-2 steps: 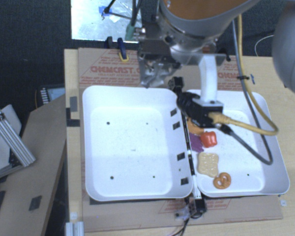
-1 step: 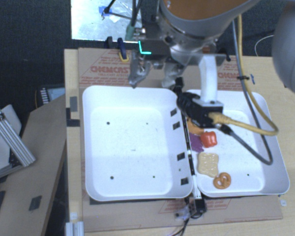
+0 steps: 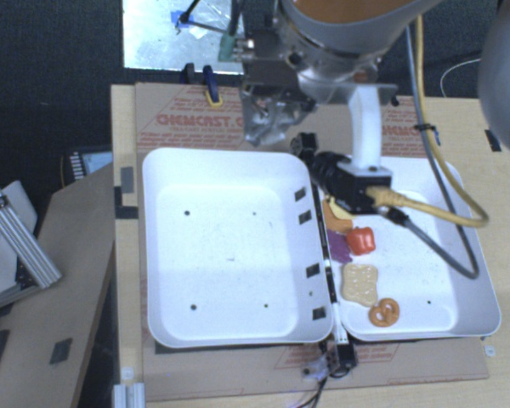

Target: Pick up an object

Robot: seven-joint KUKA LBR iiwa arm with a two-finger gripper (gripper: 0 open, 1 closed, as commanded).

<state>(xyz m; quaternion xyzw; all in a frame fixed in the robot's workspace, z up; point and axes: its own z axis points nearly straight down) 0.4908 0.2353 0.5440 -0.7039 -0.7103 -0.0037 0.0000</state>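
End effector [image 3: 268, 124] over far rim of left bin [image 3: 229, 245]; grip state not discernible. Pretzel [image 3: 384, 313], beige cracker [image 3: 360, 284] and red piece [image 3: 361, 240] along left side of right bin [image 3: 412, 280].

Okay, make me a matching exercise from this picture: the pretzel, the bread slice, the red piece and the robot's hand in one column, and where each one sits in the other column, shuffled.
1. pretzel
2. bread slice
3. red piece
4. hand

A. over the cardboard behind the left bin
B. between the red piece and the pretzel
C. right bin, nearest its front rim
D. right bin, beside a purple piece

Pairs: 1-C, 2-B, 3-D, 4-A.
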